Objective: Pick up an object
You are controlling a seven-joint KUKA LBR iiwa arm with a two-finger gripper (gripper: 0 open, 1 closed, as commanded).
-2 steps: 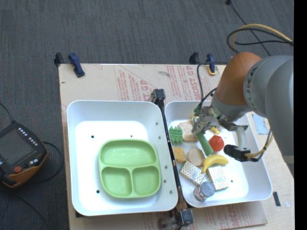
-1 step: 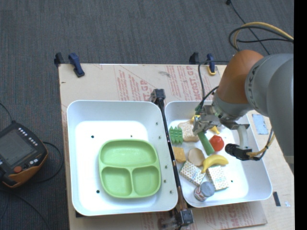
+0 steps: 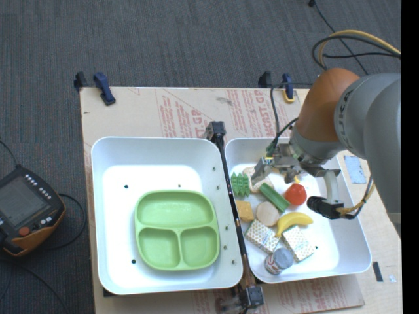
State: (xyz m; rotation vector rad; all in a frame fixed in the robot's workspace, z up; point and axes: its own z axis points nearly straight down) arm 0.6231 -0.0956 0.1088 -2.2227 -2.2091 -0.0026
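Observation:
My gripper [image 3: 275, 173] hangs over the back left part of the right bin [image 3: 350, 250], open, its fingers spread with nothing between them. Just below it lie a green cucumber [image 3: 275, 197] and a red tomato [image 3: 296, 193]. A green ridged toy [image 3: 240, 184] sits by the bin's left wall. Further forward are a banana [image 3: 293, 222], a beige round piece [image 3: 267, 213], an orange-yellow piece [image 3: 245, 210], two waffle-patterned blocks [image 3: 262, 235] and a small can [image 3: 280, 260].
The left bin [image 3: 118, 169] holds a green divided plate [image 3: 177, 229]. A black divider clamp [image 3: 217, 131] sits between the bins. The grey arm with its orange band [image 3: 327, 110] covers the right bin's back right corner. A pendant [image 3: 26, 208] lies on the floor at left.

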